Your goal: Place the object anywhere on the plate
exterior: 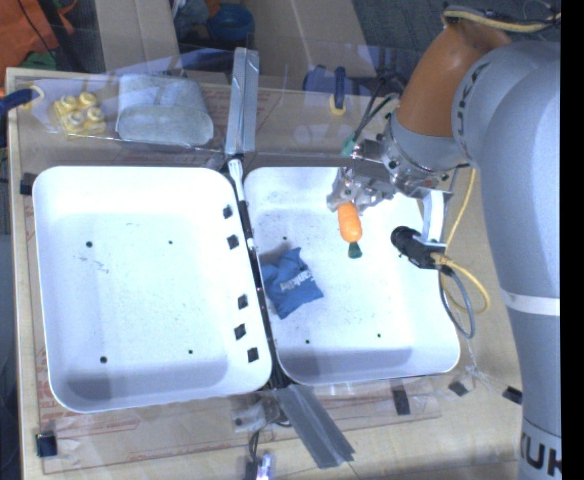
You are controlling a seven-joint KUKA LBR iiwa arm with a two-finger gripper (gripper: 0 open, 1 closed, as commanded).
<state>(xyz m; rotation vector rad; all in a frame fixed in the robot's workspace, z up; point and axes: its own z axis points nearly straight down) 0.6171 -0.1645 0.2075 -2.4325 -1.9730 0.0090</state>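
A small orange toy carrot with a green end hangs top-up over the back middle of the right bin. My gripper reaches in from the right and is shut on the carrot's upper end, with the fingers closing around it from above. A blue, flat, crumpled-looking item lies on the right bin's floor by its left wall, down and to the left of the carrot and apart from it.
The left bin adjoins the right one along a shared ridge with black clips. Behind the bins lie a clear bag of yellow pieces and a grey-white pouch. A black cable plug hangs beside the wrist.
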